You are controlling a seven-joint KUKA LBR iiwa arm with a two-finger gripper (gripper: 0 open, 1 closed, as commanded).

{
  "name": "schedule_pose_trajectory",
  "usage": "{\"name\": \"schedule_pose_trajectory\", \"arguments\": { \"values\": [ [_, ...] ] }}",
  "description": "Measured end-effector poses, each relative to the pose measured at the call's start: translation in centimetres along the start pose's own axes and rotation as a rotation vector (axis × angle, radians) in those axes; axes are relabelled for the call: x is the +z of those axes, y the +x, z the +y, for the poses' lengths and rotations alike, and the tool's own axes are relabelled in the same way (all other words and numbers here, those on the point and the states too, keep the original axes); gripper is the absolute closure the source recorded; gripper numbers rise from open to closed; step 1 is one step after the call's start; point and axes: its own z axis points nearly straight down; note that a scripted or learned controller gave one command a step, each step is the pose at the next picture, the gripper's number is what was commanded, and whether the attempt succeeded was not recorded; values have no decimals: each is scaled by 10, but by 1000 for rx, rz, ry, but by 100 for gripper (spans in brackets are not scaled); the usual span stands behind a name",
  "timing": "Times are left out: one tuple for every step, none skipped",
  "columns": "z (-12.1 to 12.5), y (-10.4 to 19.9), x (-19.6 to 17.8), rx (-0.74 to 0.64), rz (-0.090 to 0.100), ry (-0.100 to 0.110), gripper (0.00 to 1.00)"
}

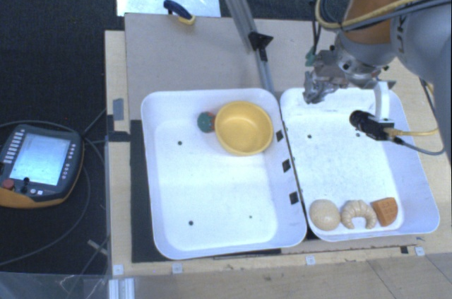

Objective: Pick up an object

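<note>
In the left bin (212,220) a yellow bowl (244,126) stands at the far right, with a small green object (205,121) touching its left side. Along the near edge of the right bin (353,163) lie a pale round item (325,214), a croissant-shaped piece (359,213) and an orange-brown block (385,210), side by side. My gripper (318,92) hangs over the right bin's far left corner, well away from those three items. I see nothing in it.
A black cylinder with a yellow cable (367,124) juts from the wrist over the right bin. A slanted metal pole (240,1) ends behind the bins. A clamp (178,10) lies on the board at the back. A teach pendant (39,163) rests at far left.
</note>
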Motion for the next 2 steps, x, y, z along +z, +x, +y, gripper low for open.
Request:
{"name": "schedule_pose_trajectory", "arguments": {
  "values": [
    [-25, 56, 4, -1, 0, 0, 100],
    [-49, 107, -1, -1, 1, -1, 100]
  ]
}}
